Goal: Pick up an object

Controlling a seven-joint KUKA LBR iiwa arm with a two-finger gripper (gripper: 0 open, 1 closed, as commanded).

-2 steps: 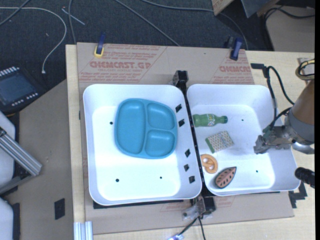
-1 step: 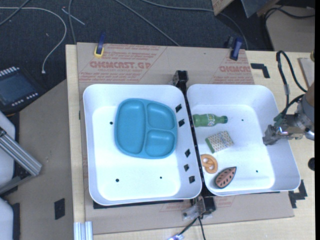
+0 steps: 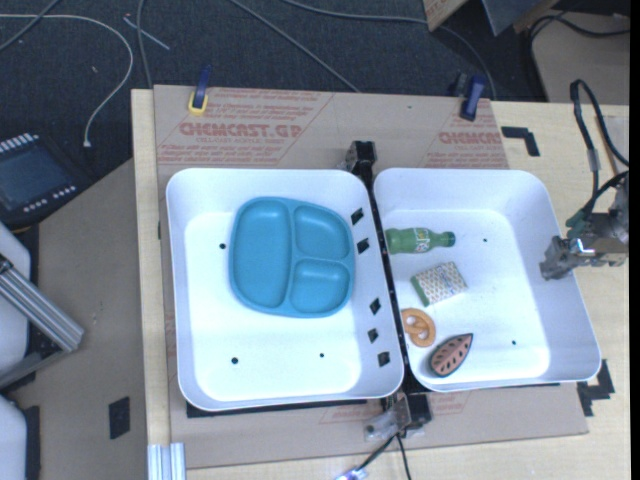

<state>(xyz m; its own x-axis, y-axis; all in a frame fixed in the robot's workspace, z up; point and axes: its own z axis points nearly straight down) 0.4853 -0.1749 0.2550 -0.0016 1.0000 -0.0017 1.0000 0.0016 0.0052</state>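
**Ana:** Judging from the camera view, how far along was the pick?

**Ben:** Barely begun, I'd say. Nothing had been lifted. Every candidate lay on the floor of the right bin (image 3: 530, 268): the green bottle (image 3: 419, 239) on its side near the divider, the checked packet (image 3: 440, 282) just below it, the pretzel (image 3: 418, 326) lower down against the divider, and the brown leaf-shaped piece (image 3: 451, 354) just beside the pretzel, near the front wall.

**Ana:** And the left bin (image 3: 200, 298)?

**Ben:** It held the blue divided plate (image 3: 292, 256), flat, in its upper middle. That one looked an awkward choice for two fingers, so my guess was that the small things on the right were the likelier targets.

**Ana:** Where was the gripper (image 3: 572, 252)?

**Ben:** At the right edge of the view, over the outer rim of the right bin, well apart from all four small objects. It sat at about the height of the bottle and the packet in the frame, with cables running up behind it.

**Ana:** Open or closed?

**Ben:** I couldn't tell; it was small and partly cut off at the frame edge. Nothing showed in its grasp.

**Ana:** So what was left?

**Ben:** All of it, by my reading: travelling inward over the bin, descending on one object, closing and lifting.
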